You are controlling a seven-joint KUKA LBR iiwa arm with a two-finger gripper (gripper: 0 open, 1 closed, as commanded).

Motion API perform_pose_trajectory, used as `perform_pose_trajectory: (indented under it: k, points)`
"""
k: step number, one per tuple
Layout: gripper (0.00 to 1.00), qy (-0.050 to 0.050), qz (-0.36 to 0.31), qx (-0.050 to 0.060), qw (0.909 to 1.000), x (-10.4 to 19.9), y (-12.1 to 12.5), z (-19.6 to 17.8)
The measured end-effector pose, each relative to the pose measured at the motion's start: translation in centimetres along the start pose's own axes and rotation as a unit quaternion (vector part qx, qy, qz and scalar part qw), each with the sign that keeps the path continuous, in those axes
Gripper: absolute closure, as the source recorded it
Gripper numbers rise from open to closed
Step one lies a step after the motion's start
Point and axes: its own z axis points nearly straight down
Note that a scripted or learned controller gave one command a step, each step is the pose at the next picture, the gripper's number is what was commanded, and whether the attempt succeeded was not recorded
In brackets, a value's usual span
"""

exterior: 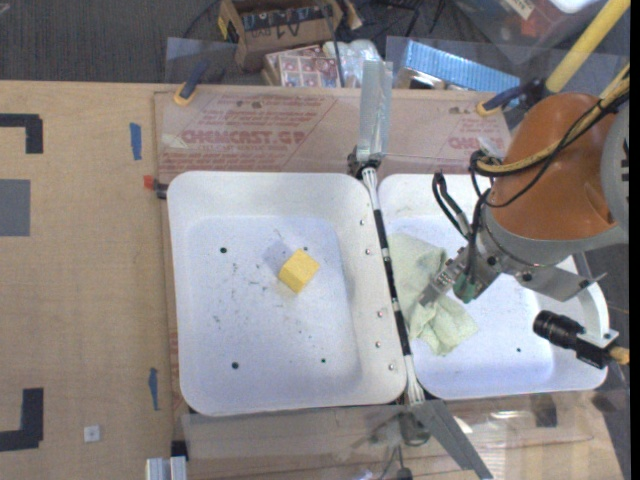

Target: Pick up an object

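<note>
claw (452, 286) sits low on the pale green cloth (432, 303); can't tell its spread. limp fabric may slip free.

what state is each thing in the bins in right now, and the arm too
yellow block: lying loose in the left bin, tilted, untouched
pale green cloth: crumpled in the right bin, by the divider
gripper: low over the cloth

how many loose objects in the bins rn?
2. A yellow block near the middle of the left bin, and a pale green cloth on the right bin's left side. The arm may hide more.
</note>
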Motion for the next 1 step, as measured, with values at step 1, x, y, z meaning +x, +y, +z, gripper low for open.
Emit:
perform_pose_trajectory:
  k: [1]
  points:
    - [1.0, -0.001, 0.106, -0.001, 0.9944, -6.26, -2.05, -11.41]
